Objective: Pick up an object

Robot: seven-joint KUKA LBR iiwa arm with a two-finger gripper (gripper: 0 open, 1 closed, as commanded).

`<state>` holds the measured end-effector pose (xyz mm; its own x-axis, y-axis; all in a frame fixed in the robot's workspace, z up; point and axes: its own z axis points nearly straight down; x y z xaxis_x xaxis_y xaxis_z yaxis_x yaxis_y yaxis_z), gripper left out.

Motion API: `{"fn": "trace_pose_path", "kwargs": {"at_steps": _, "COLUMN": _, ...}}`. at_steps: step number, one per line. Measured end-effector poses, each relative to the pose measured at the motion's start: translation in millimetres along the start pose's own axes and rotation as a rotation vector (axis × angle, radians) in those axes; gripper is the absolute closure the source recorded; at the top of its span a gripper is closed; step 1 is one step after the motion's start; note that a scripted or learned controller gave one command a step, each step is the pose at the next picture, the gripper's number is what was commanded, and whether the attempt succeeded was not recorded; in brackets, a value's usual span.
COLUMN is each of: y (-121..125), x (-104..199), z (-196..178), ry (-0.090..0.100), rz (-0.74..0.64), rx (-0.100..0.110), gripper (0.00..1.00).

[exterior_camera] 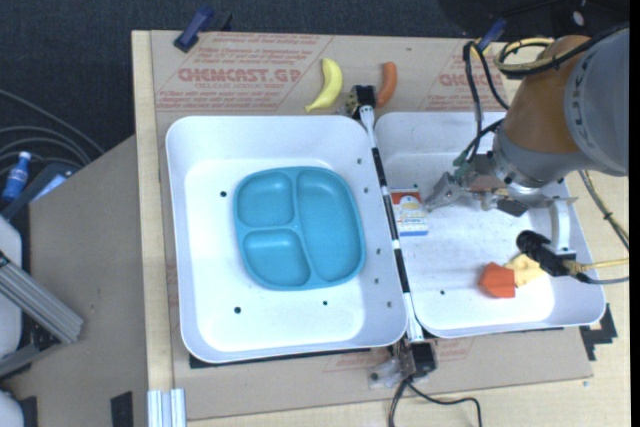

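From the overhead camera I have the gripper (445, 193) low over the right bin (470, 323), and I can't tell how wide it stands. Nothing is visibly in its grasp, so I judge this the approach step. A small red-and-white carton (407, 214) lies just ahead of its tip, against the bin wall. An orange block (497, 280) and a yellow piece (533, 271) sit behind it, toward the near rim. Next, I'd line up over the carton, descend and close.

right bin (450, 260): far right corner hidden under the arm (545, 110)
small box (408, 213): by that bin's left edge, print too small to read
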<state>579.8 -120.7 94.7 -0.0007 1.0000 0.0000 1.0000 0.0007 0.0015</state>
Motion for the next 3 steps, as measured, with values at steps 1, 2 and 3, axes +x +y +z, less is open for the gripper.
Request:
{"fn": "trace_pose_path", "kwargs": {"at_steps": 1, "y": 6.0, "x": -39.3, "z": 6.3, "ry": 0.02, "rz": -0.01, "rx": 0.005, "gripper": 0.0}}
{"fn": "trace_pose_path", "kwargs": {"at_steps": 2, "y": -18.1, "x": -83.4, "z": 9.8, "ry": 0.001, "rz": 0.001, "rx": 0.004, "gripper": 0.0}}
{"fn": "trace_pose_path", "kwargs": {"at_steps": 3, "y": 29.6, "x": -2.3, "z": 9.8, "ry": 0.001, "rz": -0.001, "rx": 0.0, "gripper": 0.0}}
